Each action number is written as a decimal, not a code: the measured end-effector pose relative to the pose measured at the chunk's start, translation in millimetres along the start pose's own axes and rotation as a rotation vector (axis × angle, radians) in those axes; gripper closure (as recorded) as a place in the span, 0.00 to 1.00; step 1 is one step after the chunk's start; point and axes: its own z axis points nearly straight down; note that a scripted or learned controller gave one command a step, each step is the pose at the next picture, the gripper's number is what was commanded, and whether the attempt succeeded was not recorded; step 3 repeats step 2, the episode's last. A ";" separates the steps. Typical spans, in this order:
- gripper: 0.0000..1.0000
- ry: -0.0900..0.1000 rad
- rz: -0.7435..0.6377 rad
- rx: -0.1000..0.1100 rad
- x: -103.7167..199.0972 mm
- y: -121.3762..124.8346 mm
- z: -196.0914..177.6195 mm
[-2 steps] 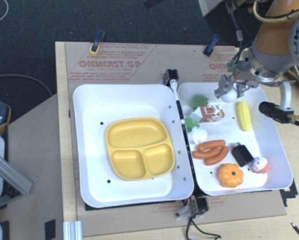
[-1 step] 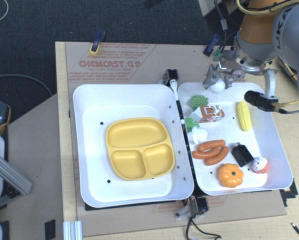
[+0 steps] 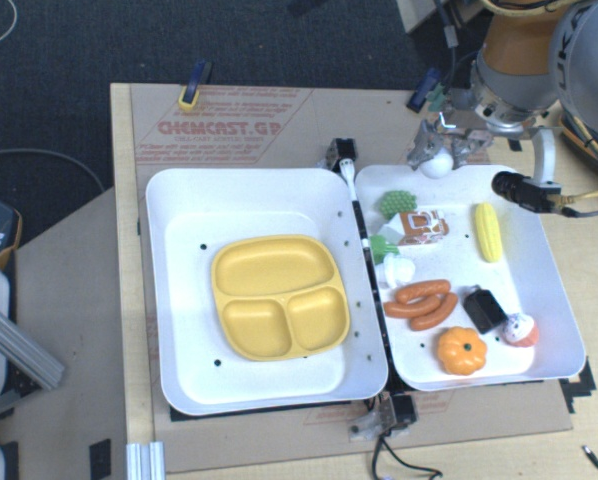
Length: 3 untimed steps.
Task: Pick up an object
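Hand (image 3: 441,146) hung at the right bin's (image 3: 564,298) far rim, metal fingers closed around a small white ball (image 3: 437,164). Remaining toys, corn (image 3: 488,231) included, lay nearer along the bin floor, below the hand.

We see the table (image 3: 129,268), its top covered by brown cardboard printed with red lettering. Two shallow white bins rest on it side by side, touching: the left bin (image 3: 179,218) and the right bin (image 3: 554,298). A yellow clamp (image 3: 192,86) grips its far edge.
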 end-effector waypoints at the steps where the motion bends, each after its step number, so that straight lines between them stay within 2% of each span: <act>1: 1.00 0.000 0.001 0.008 0.0 -0.8 17.8; 3: 1.00 0.000 0.002 0.007 -4.8 -7.0 18.2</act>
